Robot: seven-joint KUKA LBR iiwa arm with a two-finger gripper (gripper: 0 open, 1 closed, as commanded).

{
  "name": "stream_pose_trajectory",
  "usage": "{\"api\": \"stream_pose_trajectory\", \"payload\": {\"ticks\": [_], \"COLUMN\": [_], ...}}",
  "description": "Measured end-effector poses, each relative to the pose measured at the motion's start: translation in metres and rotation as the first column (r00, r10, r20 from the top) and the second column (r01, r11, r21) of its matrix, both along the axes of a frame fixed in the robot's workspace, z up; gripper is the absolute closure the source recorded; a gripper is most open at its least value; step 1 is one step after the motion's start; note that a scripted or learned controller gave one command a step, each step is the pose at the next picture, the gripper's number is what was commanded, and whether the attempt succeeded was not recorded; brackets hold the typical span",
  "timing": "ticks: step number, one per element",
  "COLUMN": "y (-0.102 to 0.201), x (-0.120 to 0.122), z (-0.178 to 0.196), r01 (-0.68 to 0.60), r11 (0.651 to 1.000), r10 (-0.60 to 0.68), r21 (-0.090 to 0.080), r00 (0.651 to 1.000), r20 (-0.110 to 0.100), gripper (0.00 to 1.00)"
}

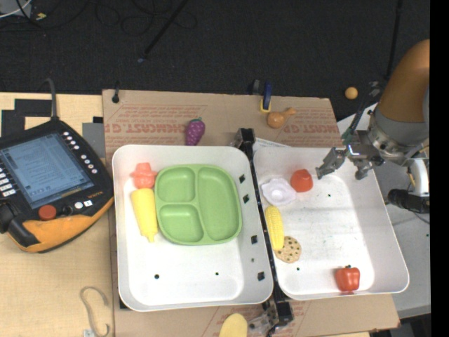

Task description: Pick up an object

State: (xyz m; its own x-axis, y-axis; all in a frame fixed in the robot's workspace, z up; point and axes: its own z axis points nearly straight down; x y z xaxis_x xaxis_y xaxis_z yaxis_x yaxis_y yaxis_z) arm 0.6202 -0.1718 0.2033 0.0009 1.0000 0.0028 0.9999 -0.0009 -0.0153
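Sitting in the left bin (133, 286) are a green plate (198, 204) and yellow corn (144, 213); the gripper (346, 163) hangs wide open at the right bin's (379, 258) one o'clock.

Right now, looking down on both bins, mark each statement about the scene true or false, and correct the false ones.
1. The green divided plate lies in the left bin. True.
2. The red pepper sits on the plate. False: it lies in the right bin, near corner.
3. The cookie lies beside the corn cob. True.
4. The gripper holds the tomato. False: the tomato lies apart from it.
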Motion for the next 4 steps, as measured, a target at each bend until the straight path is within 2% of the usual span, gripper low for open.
{"api": "stream_pose_trajectory", "payload": {"ticks": [1, 3, 4], "y": [0.0, 0.003, 0.004], "x": [0.003, 0.013, 0.013], "z": [0.009, -0.111, -0.116], "r01": [-0.001, -0.006, -0.004], "r11": [1.0, 1.0, 1.0], "r10": [0.001, 0.006, 0.004], "r21": [-0.003, -0.001, -0.002], "r00": [1.0, 1.0, 1.0], "r20": [0.015, 0.01, 0.013], "gripper": [0.0, 0.0, 0.0]}}
